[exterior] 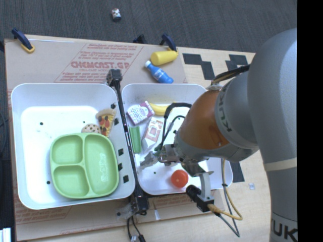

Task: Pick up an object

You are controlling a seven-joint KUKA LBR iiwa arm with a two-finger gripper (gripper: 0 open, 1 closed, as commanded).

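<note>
Reaching into the right bin (151, 185)

My gripper's (151, 159) grip — I cannot tell; the red ball (179, 178) looks light, smooth, roll-prone — I'd pinch across its middle.

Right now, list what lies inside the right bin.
In the right bin: a red ball, a green stick, a purple-white packet, a pink-white card, a yellow piece. The arm covers the bin's right half.
</note>
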